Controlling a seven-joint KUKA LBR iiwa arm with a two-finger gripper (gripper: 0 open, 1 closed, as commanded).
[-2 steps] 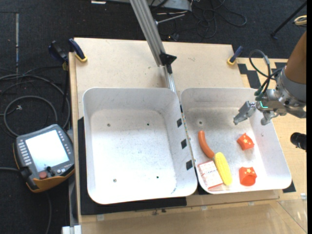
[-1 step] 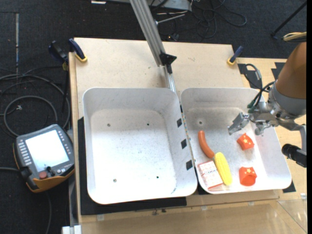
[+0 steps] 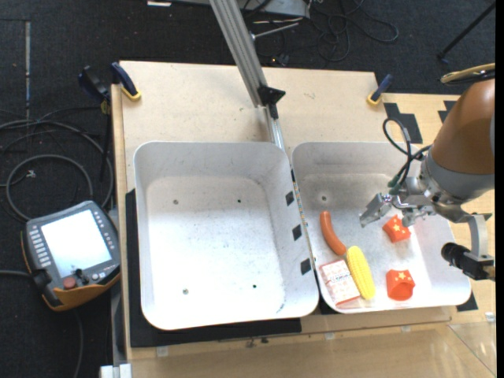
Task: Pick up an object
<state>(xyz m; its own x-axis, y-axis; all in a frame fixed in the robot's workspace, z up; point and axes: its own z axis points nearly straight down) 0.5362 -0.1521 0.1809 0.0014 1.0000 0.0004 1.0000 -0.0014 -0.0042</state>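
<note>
My gripper (image 3: 394,211) hangs over the right bin (image 3: 346,164), near its right side, with its fingers spread open. A small orange-red block (image 3: 396,230) lies just below and in front of it, not visibly between the fingers. Further toward the front of this bin lie an orange sausage (image 3: 333,233), a yellow corn cob (image 3: 360,272), a white and red box (image 3: 338,283) and a second orange-red piece (image 3: 400,284).
The left bin (image 3: 157,179) stands beside the right one, sharing a raised middle wall (image 3: 295,219). A metal strut (image 3: 240,42) slants in from the top. A teach pendant (image 3: 71,250) lies on the floor at the left.
</note>
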